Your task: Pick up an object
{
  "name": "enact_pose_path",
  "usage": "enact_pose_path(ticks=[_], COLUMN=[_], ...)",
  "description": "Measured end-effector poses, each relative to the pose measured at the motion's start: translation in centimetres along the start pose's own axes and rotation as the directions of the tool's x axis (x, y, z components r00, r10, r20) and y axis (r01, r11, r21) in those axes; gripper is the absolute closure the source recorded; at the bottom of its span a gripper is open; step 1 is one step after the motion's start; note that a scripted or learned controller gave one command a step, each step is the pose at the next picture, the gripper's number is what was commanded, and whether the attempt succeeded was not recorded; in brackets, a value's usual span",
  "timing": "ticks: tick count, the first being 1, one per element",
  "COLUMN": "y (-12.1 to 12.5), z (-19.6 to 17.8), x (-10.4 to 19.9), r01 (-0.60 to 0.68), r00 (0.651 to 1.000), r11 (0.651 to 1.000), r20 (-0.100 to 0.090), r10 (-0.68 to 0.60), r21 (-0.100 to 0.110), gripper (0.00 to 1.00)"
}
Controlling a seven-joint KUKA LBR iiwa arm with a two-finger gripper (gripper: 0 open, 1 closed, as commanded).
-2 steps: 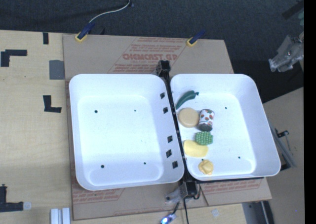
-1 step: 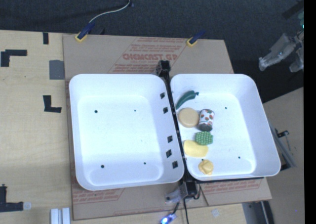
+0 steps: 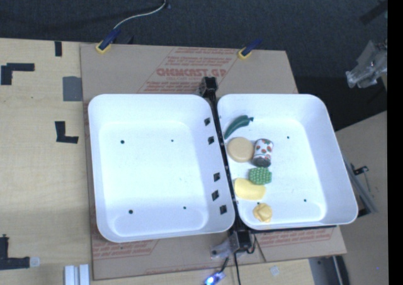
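Several small objects lie along the left side of the right bin (image 3: 315,151). A green pepper-like piece (image 3: 237,124) is farthest back. Below it sit a tan round disc (image 3: 240,150) and a small red-and-white can (image 3: 263,151). A green bumpy piece (image 3: 259,176) lies under the can, then a yellow oblong piece (image 3: 249,189) and a small yellow piece (image 3: 262,212) near the front wall. My gripper (image 3: 365,71) hangs at the far right edge, well above and behind the right bin, away from all the objects.
The left bin (image 3: 151,164) stands beside the right one, joined by a black divider with clips (image 3: 216,151). Both rest on a cardboard sheet (image 3: 189,70) held by clamps at the back. A cable (image 3: 151,10) runs across the dark floor behind.
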State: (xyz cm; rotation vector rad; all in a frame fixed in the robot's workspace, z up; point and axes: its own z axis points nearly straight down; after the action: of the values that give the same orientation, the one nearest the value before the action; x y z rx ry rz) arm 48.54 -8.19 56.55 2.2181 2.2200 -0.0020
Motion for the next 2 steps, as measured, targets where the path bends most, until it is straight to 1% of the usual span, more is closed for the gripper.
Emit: enact_pose_path(ticks=[1, 2], y=[-0.3, -0.4], z=[13.0, 26.4], x=[4.0, 7.1], r01=[0.003, 0.001], r00=[1.0, 1.0], r11=[1.0, 1.0], r20=[-0.005, -0.004], r10=[-0.003, -0.001], r21=[0.017, 0.016], gripper=[1.0, 1.0])
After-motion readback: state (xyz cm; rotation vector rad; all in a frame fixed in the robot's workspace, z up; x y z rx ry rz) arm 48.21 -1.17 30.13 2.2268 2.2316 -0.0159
